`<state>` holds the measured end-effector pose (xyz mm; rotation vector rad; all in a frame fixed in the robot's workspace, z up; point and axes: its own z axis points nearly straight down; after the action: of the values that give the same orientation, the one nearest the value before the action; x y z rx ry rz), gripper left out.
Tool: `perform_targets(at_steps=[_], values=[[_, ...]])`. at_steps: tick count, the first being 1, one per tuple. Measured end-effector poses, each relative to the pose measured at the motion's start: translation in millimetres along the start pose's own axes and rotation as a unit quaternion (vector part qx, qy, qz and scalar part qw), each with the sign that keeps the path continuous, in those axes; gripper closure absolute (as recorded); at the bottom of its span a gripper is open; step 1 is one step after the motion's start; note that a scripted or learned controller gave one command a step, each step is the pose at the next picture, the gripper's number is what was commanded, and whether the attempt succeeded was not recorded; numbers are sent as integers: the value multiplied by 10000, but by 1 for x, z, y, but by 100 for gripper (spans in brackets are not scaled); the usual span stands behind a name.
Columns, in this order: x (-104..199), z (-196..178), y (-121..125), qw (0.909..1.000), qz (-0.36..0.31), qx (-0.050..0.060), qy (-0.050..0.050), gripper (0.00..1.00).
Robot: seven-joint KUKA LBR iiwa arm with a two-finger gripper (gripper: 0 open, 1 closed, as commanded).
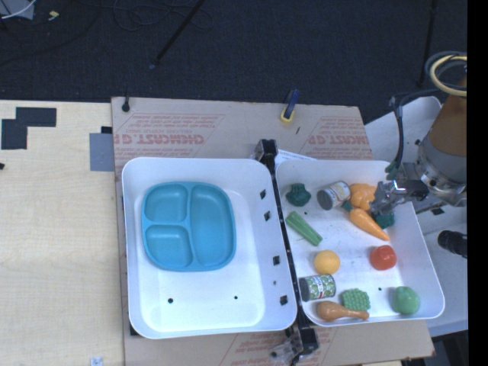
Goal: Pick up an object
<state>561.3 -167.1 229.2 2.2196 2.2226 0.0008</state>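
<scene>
Gripper [387, 197], right of frame, over orange plastic carrot [369, 223]; finger state: cannot tell. Carrot judged light, rigid, slippery; grasp mid-body across width.

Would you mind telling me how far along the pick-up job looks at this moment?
Done: the gripper has reached the right bin and sits low beside the carrot. In hand: nothing visibly held; whether the jaws are closed is unclear. Left: grasping and lifting an object. The blue tray lies in the left bin.
</scene>
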Motion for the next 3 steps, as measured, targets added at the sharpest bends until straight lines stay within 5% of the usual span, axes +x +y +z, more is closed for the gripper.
perform_targets(at_steps=[3], values=[[134, -8, 50, 10000, -21, 9, 11, 100]])
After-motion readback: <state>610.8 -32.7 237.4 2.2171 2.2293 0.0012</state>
